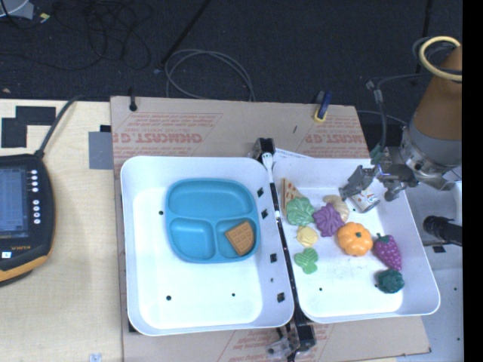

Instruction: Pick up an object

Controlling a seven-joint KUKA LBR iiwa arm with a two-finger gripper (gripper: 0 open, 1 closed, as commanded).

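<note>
The right bin (355, 308) holds several toy foods: an orange pumpkin (354, 239), purple grapes (387, 250), a purple leafy piece (328, 219), a light green leaf (299, 211), a small green piece (306, 260), a yellow piece (307, 237), a dark green piece (390, 280) and a tan wedge (290, 190). My gripper (361, 194) hangs over the bin's upper right part, just above and right of the purple leafy piece. Its fingers stand apart with nothing between them.
The left bin (151, 292) bears a blue divided plate (209, 219) with a tan waffle-like piece (241, 237) in its lower right compartment. A black clip strip (275, 225) runs between the bins. A teach pendant (19, 213) lies at the far left.
</note>
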